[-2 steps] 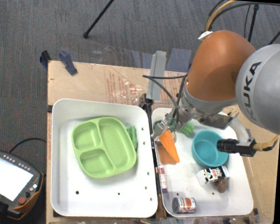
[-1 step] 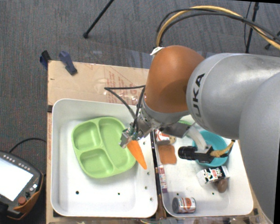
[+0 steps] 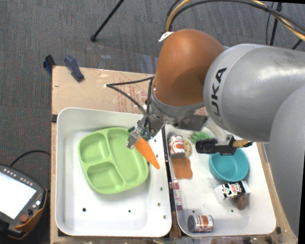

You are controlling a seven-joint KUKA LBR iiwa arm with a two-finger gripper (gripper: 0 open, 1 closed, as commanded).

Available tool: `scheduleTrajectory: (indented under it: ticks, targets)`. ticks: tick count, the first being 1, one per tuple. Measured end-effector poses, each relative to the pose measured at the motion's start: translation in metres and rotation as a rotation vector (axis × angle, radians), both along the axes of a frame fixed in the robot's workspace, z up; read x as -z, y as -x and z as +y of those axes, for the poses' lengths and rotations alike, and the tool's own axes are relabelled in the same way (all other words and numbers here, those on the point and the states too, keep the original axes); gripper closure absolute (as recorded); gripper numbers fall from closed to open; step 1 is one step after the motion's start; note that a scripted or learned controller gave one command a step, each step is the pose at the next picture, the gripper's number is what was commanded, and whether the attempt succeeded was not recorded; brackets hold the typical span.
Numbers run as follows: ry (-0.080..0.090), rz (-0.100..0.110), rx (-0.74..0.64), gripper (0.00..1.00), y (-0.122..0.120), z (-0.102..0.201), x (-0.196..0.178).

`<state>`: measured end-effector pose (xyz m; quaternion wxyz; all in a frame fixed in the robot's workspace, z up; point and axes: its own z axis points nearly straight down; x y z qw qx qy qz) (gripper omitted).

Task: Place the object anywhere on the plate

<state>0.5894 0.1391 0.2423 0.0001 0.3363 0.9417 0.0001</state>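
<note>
Orange carrot pinched in the claw over the green plate, white bin on wooden bench.

wooden bench — two white bins side by side on it.

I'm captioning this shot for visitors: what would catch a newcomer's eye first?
The big grey and orange arm fills the upper right, its pincer holding an orange carrot by its top over the right edge of the green divided plate in the left bin. The right bin holds a teal bowl among cans and small items.
</note>
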Motion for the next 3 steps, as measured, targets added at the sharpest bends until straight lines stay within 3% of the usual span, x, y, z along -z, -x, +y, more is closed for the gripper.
scheduleTrajectory:
  ticks: [1, 2, 3]
  targets:
    - [0.002, 0.003, 0.015, 1.00, -0.016, -0.018, 0.017]
    - [-0.004, -0.008, -0.024, 1.00, -0.001, 0.043, -0.060]
    - [0.000, 0.001, -0.352, 1.00, 0.035, 0.017, -0.052]
